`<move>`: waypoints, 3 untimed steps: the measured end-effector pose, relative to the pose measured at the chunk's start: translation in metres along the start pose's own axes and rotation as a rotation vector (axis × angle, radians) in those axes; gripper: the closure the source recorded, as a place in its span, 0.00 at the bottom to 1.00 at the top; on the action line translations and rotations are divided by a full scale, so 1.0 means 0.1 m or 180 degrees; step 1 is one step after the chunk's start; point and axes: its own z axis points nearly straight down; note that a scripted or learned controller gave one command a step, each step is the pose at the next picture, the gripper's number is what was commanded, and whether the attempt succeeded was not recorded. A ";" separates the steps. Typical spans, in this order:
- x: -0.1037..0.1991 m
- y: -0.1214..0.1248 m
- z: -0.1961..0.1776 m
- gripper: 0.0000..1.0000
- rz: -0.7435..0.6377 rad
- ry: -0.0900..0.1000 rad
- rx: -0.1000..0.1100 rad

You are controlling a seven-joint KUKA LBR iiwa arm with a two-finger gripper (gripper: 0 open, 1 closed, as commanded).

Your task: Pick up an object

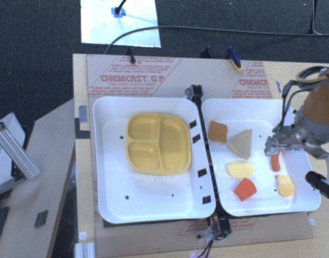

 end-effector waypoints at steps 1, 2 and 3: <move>0.00 0.01 -0.28 1.00 -0.0002 0.0004 0.0008; 0.48 0.30 -0.41 1.00 -0.0022 0.0010 0.0009; 1.01 0.43 -0.48 1.00 -0.0020 0.0010 0.0015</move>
